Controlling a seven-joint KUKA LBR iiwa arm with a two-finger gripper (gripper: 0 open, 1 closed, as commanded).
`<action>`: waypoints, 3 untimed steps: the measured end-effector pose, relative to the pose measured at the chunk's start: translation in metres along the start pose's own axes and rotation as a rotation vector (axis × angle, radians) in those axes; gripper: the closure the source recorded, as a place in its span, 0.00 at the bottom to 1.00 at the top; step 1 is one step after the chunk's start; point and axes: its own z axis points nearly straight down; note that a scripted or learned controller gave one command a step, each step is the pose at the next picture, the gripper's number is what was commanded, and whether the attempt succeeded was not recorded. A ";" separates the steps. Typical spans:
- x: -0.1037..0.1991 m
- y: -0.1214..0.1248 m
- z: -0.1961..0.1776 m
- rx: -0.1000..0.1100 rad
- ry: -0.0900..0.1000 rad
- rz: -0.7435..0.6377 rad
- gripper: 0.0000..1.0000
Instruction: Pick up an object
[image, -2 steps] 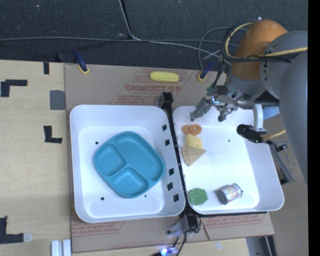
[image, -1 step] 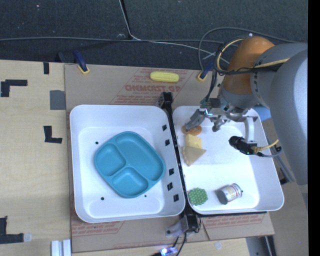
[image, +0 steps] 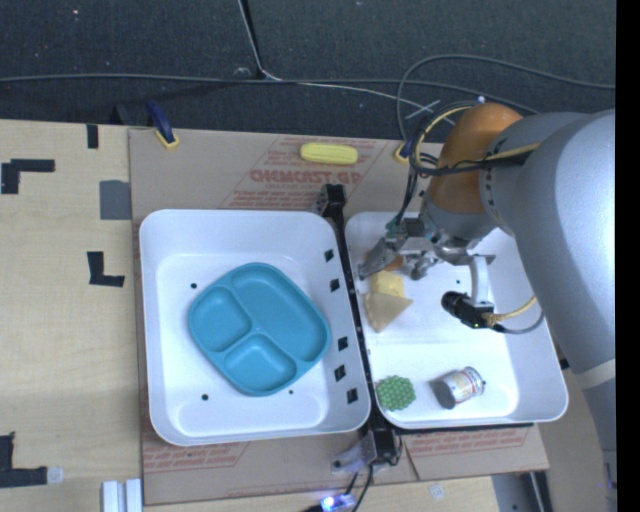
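robot lab, taped bench (image: 60, 330), cables (image: 300, 80)

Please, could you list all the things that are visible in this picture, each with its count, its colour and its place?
bins: two, white, side by side on the bench
divided plate: one, blue, in the left bin
wedge-shaped block: one, pale yellow, upper left part of the right bin, just below the hand
round textured object: one, green, front left of the right bin
small can: one, silver, front of the right bin, lying on its side
oblong object: one, yellow, on the cardboard behind the bins
arm: one, grey with orange band, reaching in from the right
hand: one, metallic, over the right bin
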 end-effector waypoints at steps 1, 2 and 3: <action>0.001 0.001 -0.012 -0.001 0.001 -0.001 1.00; 0.001 0.001 -0.054 -0.005 0.001 0.000 1.00; 0.010 0.005 -0.102 -0.006 0.001 0.000 1.00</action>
